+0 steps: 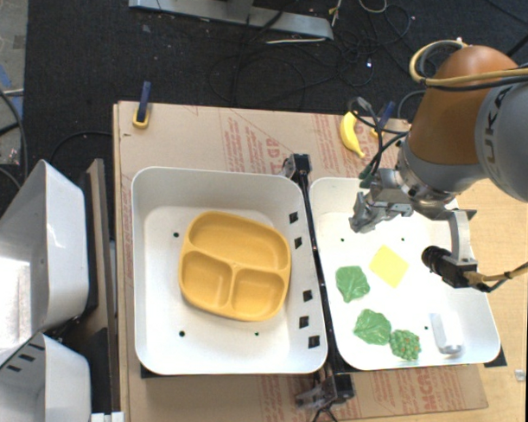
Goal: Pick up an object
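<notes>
Lying flat in the right-hand shallow white bin [476, 330], a thin square yellow piece [388, 265] (pale, slightly tilted) is seen just below the grey two-finger gripper [367, 220]. Nothing is seen held by the gripper. A green leafy piece [352, 282] lies just left of the square.

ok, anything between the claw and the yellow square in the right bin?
No. In the camera view the claw hangs above and left of the yellow square, apart from it, with just bare white bin floor between them.
</notes>
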`<action>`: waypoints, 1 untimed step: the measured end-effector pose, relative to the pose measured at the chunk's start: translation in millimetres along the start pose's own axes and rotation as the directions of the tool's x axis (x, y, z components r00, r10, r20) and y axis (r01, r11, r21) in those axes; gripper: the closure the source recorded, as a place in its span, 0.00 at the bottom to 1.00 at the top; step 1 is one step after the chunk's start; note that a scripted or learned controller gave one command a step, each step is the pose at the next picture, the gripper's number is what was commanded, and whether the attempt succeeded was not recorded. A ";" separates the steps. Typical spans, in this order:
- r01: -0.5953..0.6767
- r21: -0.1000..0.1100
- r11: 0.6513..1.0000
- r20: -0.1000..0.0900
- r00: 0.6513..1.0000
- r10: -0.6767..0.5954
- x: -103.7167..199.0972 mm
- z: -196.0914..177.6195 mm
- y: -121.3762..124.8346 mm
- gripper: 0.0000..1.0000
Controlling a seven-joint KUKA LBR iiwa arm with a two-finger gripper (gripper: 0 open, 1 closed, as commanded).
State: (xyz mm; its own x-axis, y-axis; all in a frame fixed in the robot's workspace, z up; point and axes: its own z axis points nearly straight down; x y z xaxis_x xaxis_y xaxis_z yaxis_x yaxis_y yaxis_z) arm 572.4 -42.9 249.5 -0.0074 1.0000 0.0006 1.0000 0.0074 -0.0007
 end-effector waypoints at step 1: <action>0.000 -0.003 1.000 0.000 1.000 0.000 51.4 -6.1 14.3 1.00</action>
State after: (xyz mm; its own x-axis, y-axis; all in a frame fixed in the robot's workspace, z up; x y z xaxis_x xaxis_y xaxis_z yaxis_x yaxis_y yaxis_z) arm 586.3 8.6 255.6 -0.0078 1.0000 0.0009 1.0000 0.0078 0.0027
